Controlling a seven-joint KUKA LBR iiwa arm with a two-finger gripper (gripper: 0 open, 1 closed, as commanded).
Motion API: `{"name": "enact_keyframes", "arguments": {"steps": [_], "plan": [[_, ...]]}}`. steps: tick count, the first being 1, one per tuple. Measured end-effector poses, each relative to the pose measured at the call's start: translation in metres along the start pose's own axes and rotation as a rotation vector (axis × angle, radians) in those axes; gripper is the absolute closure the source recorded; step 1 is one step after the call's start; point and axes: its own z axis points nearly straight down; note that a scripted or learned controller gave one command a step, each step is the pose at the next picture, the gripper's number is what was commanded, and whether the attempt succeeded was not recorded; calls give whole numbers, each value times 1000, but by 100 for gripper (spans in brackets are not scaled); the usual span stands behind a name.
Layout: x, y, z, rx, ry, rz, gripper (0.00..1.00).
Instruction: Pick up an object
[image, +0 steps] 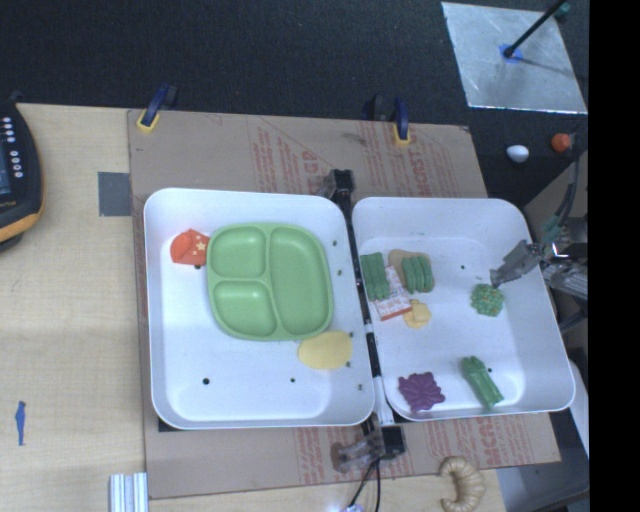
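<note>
Broccoli piece (487, 299): right-centre of the frame, on the right bin's (520, 352) floor, just below-left of the hand.
Hand (503, 274): at the bin's right edge, fingers slightly parted, tips down, nothing between them.
Nearby: green pod (481, 382), purple grapes (421, 391) lower down.
Left bin (185, 340): green divided plate (269, 281), centre-left.

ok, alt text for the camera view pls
The end effector hangs low at the right bin's right edge, just above a green broccoli toy. The left bin holds a green divided plate, a red toy and a yellow toy.
</note>
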Motion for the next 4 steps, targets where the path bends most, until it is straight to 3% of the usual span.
{"name": "enact_keyframes", "arguments": {"steps": [1, 2, 3, 4], "plan": [[-29, 13, 93, 8, 1, 1, 0], [-31, -36, 199, 11, 5, 2, 0], [32, -31, 198, 3, 4, -6, 0], [28, -32, 187, 3, 1, -5, 100]]}}
